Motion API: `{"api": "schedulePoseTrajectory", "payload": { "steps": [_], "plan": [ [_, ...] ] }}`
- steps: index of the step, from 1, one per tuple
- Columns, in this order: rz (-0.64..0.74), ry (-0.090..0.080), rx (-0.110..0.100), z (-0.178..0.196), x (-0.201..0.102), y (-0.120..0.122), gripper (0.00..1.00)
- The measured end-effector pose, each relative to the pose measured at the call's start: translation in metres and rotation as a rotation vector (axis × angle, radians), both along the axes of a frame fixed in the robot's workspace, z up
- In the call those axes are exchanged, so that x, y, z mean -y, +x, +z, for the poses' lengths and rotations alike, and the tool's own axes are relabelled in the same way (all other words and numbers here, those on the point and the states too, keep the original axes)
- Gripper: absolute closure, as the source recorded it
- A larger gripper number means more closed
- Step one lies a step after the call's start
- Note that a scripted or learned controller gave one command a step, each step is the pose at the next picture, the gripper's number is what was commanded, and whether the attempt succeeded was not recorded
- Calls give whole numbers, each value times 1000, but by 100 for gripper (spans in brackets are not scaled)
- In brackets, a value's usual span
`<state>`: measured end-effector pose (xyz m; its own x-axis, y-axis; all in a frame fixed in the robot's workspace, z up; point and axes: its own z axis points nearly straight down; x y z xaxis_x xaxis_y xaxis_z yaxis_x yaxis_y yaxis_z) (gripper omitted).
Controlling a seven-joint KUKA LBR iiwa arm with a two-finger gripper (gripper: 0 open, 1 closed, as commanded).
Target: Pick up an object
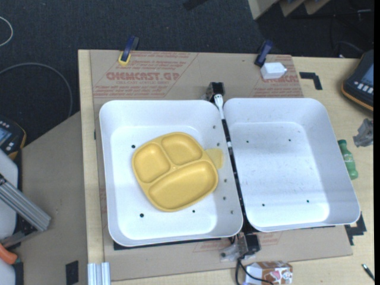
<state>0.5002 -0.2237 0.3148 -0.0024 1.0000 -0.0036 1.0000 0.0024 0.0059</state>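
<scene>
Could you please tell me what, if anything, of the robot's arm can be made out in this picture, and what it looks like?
Very little can be made out. At the right edge, just beyond the rim of the right shallow white plastic bin, a small grey, irregular piece juts in. It is too small and cut off to tell whether it belongs to the arm, and no cable or marking is legible on it.

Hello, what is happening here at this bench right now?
Nothing is being handled at this moment. A yellow divided plate lies in the left bin, with a small yellow piece beside its right edge. The right bin sits next to it. The pick has not yet been made.
</scene>
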Motion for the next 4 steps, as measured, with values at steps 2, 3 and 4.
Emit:
{"api": "schedulePoseTrajectory", "payload": {
  "steps": [2,3,4],
  "plan": [
    [1,0,0,-51,0,79,100],
    [0,-2,2,-39,0,77,100],
    [2,-5,5,-29,1,78,100]
  ]
}}
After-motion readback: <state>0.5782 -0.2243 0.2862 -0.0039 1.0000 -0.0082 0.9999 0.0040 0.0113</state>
